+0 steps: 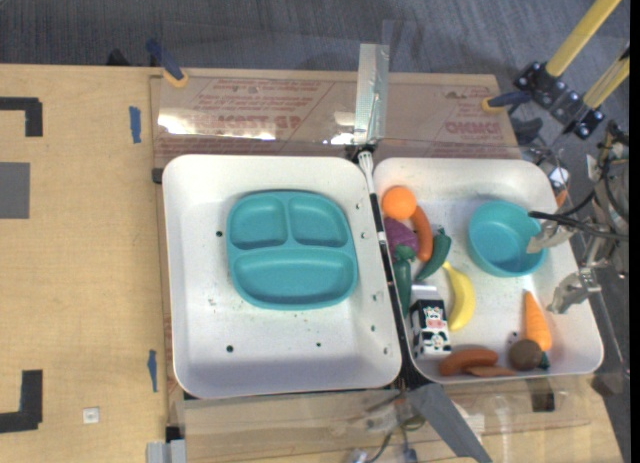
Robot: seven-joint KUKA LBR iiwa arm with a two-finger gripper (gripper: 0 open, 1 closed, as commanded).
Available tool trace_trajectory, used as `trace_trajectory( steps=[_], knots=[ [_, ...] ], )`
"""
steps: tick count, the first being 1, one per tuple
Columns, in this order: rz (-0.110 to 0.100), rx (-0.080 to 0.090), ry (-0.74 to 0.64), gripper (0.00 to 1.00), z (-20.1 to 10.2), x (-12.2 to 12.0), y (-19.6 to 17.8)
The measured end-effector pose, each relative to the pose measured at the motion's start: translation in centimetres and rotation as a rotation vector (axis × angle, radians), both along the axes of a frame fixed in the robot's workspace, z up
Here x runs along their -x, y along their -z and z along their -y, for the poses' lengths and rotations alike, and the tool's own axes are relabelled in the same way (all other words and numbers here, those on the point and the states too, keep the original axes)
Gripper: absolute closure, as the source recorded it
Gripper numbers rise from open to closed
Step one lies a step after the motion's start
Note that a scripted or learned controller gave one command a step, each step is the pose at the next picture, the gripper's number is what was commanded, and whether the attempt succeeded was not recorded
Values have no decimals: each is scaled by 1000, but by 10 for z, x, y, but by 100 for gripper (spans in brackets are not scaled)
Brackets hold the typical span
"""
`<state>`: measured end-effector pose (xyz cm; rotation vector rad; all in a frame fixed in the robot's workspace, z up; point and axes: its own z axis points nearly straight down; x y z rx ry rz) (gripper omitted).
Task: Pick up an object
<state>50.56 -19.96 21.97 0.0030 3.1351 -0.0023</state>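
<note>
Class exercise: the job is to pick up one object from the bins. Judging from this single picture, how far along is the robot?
Done: nothing looks lifted; the banana, carrot and teal bowl all lie in the right bin, and the teal divided plate sits in the left bin. In hand: nothing visible. Left: the whole pick.

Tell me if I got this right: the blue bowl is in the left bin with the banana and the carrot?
Not quite. The blue bowl sits in the right bin, not the left one. The banana and the carrot are in there with it, as the camera view shows.
</note>
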Motion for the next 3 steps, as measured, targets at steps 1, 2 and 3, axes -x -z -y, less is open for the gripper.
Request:
trace_trajectory(
  steps=[1, 2, 3],
  knots=[
    [14, 5, 69, 0, 24, 16, 101],
    [3, 2, -16, 0, 24, 23, 131],
    [18, 7, -19, 100, 23, 18, 117]
  ],
)
